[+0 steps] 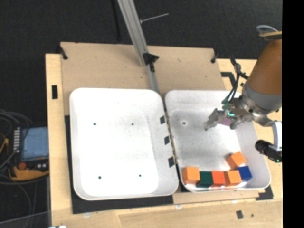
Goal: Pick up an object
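The broad tan wooden counter (118, 68) carried two shallow white plastic bins side by side. The left white bin (118, 141) lay beside the right white bin (199, 137), their inner rims touching along a seam with small dark clips. A long grey metal rail (135, 27) slanted across the counter's far part toward that seam.

My grey arm with its orange band (266, 75) reached in from the right, over the right bin's far right part. My fingers (222, 118) hung above the bin's floor, spread apart, one prong pointing left toward the bin's middle. I could see something small and purplish between them, but it was too blurred to tell whether I had hold of anything.

The blocks sat well apart from my fingers, crowded along the right bin's near edge. An orange cube (191, 174) sat at the left end, a dark green cube (205, 178) just beside it, then a red-orange cube (218, 177), another orange cube (233, 177) and a blue cube (244, 173). A tilted orange block (236, 159) rested just behind the last two.
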`<state>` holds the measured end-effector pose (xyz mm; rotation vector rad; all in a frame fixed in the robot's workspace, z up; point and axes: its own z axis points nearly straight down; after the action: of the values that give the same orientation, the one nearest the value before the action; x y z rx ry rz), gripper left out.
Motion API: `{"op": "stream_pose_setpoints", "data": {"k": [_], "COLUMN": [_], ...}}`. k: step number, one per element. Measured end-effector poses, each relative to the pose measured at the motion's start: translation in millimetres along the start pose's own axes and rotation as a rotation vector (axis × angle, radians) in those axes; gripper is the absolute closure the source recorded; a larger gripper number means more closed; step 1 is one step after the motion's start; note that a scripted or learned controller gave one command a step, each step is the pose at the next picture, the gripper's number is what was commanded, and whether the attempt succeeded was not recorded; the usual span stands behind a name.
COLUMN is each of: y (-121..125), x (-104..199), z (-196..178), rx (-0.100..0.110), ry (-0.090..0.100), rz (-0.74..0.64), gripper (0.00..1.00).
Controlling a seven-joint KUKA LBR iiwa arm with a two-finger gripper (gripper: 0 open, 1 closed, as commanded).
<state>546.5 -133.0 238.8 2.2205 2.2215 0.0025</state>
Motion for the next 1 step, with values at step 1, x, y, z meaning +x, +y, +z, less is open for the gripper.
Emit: {"op": "stream_pose_setpoints", "data": {"k": [1], "y": [2.6], "x": [3.5], "z": [61.5], "rx": [0.007], "ry": [-0.001], "rz": [0.005], "gripper": [0.0]}}
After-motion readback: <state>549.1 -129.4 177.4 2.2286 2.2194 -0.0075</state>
